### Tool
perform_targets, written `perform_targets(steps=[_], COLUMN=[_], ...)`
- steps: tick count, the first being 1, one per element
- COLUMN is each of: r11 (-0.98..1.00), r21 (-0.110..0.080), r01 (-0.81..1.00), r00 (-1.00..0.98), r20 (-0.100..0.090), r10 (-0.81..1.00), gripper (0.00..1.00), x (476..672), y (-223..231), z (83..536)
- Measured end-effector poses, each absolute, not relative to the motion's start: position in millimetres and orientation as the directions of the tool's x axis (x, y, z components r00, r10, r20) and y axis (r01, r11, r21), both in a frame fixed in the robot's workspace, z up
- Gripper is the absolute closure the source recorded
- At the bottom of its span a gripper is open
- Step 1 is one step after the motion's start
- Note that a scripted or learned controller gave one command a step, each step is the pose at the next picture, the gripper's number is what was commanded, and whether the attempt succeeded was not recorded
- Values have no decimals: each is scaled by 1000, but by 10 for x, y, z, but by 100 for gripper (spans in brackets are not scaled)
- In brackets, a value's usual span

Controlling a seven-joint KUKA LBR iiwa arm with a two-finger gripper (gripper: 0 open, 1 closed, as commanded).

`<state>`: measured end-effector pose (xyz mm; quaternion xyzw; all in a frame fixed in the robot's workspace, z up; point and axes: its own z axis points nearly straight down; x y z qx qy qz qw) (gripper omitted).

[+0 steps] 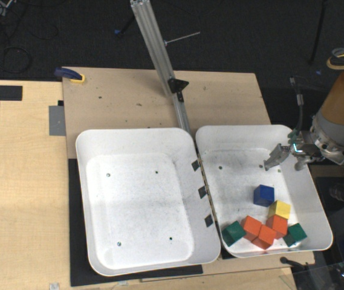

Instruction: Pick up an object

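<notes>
The grasp is not yet made, as far as this view shows. The grey two-finger gripper (286, 156) hangs over the upper right part of the right-hand shallow white bin (235, 141), on the arm with its orange band reaching in from the right. One grey finger (274, 157) slants down to the left; the other is hard to make out, so I cannot tell how far apart the fingers stand, and nothing is visible between them. The candidates all lie lower in the same bin, apart from the gripper: a blue cube (264, 194) nearest to it, then a yellow block (281, 209), a cluster of orange blocks (265, 229), and two dark green blocks (233, 231) at either end of the pile. The left-hand white bin (93, 144) sits beside it on the wooden surface (129, 98). What remains, I judge, is nearly everything: moving over a block, descending, closing, lifting.
</notes>
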<state>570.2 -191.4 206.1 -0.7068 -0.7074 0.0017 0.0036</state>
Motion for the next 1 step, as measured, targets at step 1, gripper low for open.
perform_targets(steps=[1], r11=[1], r21=[-3], r01=[1000], r00=[-1], r20=[2], r10=[1000], gripper=[0], x=[5712], y=[-1917], z=[2083])
